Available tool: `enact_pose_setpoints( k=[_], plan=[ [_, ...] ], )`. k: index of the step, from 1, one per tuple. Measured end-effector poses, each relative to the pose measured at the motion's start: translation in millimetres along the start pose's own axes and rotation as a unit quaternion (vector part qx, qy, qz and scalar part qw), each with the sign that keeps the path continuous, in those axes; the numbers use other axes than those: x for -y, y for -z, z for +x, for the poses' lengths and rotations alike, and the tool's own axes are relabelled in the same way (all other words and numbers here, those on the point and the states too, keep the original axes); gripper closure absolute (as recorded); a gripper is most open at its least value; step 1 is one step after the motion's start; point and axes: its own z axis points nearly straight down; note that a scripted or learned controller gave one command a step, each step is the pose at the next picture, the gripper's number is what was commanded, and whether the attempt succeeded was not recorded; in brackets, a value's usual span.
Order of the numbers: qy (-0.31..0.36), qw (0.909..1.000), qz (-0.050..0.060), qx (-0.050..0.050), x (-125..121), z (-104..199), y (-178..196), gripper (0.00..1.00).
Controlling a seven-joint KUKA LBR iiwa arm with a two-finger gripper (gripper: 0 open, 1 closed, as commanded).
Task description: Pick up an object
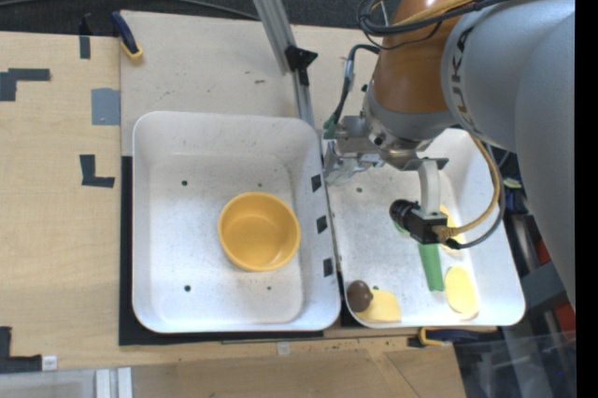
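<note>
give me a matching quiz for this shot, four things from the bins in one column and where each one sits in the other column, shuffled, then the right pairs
Things:
1. yellow bowl
2. green stick
3. brown ball
4. pale yellow oval

Places:
A. right bin, the view's bottom-left corner of it, beside a flat yellow piece
B. left bin, near its middle
C. right bin, the view's bottom-right corner of it
D. right bin, lying lengthwise just left of the thing in its bottom-right corner

Pairs: 1-B, 2-D, 3-A, 4-C
</note>
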Motion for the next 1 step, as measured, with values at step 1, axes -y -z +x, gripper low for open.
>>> enact_pose_setpoints(
  k=[1],
  plan=[
    [-0.001, 1.0, 0.0, 0.001, -14.1, 53.6, -16.1, 1.0]
  ],
)
